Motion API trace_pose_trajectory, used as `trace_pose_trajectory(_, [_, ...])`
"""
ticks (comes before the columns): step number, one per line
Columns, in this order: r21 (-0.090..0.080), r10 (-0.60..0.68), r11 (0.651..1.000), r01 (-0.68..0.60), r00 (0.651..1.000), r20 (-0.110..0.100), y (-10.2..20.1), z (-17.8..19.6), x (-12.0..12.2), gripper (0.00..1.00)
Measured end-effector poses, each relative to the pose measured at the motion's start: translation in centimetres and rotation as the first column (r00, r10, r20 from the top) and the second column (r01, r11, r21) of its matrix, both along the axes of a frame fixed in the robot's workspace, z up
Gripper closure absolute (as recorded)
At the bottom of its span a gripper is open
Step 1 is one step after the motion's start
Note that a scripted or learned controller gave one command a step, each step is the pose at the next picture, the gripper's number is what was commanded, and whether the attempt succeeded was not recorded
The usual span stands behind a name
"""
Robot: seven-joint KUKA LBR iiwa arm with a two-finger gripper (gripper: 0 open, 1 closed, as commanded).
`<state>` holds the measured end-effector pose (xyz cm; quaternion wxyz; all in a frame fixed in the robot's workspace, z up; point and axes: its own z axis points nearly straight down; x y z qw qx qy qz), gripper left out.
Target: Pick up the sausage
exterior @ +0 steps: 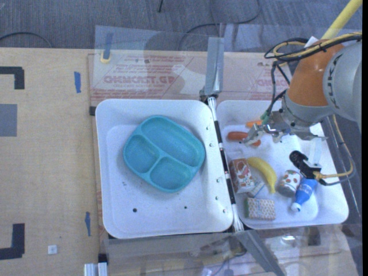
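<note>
Rightward, sausage [236, 135] inside right bin [333, 211].

Reddish sausage [236, 135], right bin's far-left

Two shallow white plastic bins sit side by side: the left bin [115, 211] and the right bin [333, 211]. The left holds one turquoise three-compartment plate [164, 153]. The right holds one reddish-brown sausage [236, 135], one yellow banana [263, 170], one printed carton [243, 176], one patterned sponge-like block [260, 208], one small decorated cup [288, 182] and one blue-and-white bottle [303, 193].
</note>
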<state>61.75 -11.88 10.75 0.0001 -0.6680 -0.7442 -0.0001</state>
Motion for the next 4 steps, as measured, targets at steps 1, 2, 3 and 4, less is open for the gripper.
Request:
trace_pose_trajectory(1, [-0.001,0.006,1.0,-0.006,1.0,0.005,-3.1,-2.0,-1.0,0.0])
trace_pose_trajectory(2, [-0.001,-0.145,0.989,0.145,0.989,0.008,2.3,-2.0,1.6,0.0])
trace_pose_trajectory(3, [-0.004,-0.143,0.99,0.143,0.99,0.013,2.2,-0.8,1.7,1.0])
trace_pose_trajectory(4, [-0.001,-0.119,0.993,0.119,0.993,0.002,7.6,11.7,3.9,1.0])
